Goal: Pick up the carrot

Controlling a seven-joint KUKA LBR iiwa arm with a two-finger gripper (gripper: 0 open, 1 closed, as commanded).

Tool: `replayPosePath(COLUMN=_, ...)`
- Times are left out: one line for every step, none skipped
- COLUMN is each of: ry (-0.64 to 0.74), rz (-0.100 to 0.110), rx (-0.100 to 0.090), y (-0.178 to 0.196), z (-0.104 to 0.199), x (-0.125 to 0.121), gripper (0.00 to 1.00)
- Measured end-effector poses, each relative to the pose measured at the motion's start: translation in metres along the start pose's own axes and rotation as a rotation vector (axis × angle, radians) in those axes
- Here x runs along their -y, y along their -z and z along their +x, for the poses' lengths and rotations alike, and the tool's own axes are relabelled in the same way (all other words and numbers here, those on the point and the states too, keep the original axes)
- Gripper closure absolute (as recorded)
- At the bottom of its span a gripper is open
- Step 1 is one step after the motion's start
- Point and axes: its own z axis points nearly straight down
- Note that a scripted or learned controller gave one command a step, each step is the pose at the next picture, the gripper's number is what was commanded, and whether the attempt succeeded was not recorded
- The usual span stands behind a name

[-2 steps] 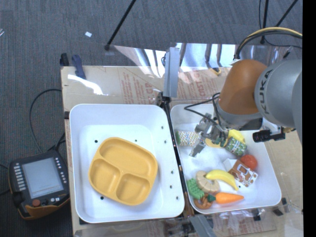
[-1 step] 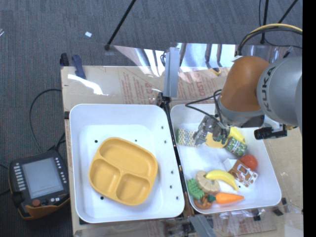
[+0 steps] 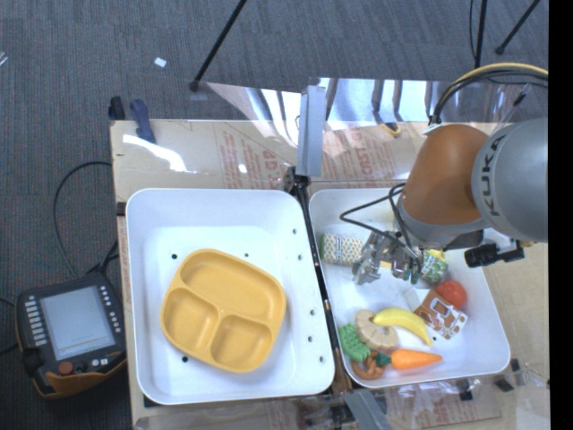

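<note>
The carrot (image 3: 414, 359), orange with a green top, lies at the front of the right bin (image 3: 491, 343), just below a banana (image 3: 403, 321). My gripper (image 3: 388, 270) hangs over the middle of that bin, well behind the carrot and apart from it. Its fingers stand open with nothing between them. The grey arm with its orange band (image 3: 443, 182) covers the bin's back right part.
Around the carrot lie a green leafy toy (image 3: 354, 340), a round slice (image 3: 376, 330), a red-and-white box (image 3: 441, 314) and a tomato (image 3: 452, 292). An ear of corn (image 3: 341, 247) lies left of the gripper. The left bin (image 3: 148, 231) holds a yellow divided plate (image 3: 224, 309).
</note>
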Motion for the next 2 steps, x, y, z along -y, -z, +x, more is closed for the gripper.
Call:
replayPosePath(ry=0.195, rz=0.0, rx=0.0, y=0.0, z=0.029, x=-0.004, gripper=1.0)
replayPosePath(ry=0.475, rz=0.001, rx=-0.002, y=-0.001, z=0.081, x=0.051, gripper=1.0)
